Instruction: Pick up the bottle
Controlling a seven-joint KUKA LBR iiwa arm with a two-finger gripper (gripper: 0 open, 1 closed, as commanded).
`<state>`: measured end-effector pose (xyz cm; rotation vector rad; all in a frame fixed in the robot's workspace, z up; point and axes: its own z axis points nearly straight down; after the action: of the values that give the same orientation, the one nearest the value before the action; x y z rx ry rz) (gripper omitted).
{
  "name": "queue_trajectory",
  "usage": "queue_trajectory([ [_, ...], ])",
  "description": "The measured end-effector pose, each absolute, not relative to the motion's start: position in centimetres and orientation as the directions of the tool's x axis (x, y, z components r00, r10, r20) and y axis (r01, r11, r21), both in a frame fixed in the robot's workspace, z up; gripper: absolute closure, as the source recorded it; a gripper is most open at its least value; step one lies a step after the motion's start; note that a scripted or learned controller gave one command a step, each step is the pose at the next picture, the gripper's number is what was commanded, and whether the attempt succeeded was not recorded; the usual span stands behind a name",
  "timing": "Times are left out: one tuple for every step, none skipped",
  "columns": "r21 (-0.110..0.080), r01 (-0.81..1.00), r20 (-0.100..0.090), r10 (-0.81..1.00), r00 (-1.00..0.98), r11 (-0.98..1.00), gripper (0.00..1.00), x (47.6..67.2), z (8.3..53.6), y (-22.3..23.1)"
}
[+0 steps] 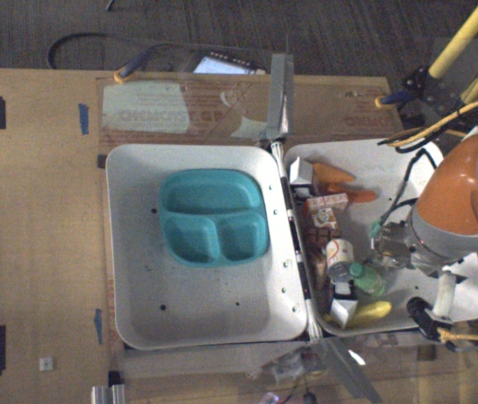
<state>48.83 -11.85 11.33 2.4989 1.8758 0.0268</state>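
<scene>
I see the arm point(462, 200) reaching into the right bin point(416, 162) from three o'clock, its gripper point(388, 251) low over the clutter; whether it grips anything I cannot tell. The green bottle point(367, 278) lies just beside it at seven o'clock, near a can point(340, 268) and a yellow banana point(367, 312). A teal tray point(214, 215) sits in the left bin point(138, 293).
</scene>
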Motion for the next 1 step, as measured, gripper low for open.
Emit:
queue_trajectory([
  [-0.002, 0.89, -0.001, 0.89, 0.457, -0.457, 1.0, 53.71, 21.75, -0.83],
])
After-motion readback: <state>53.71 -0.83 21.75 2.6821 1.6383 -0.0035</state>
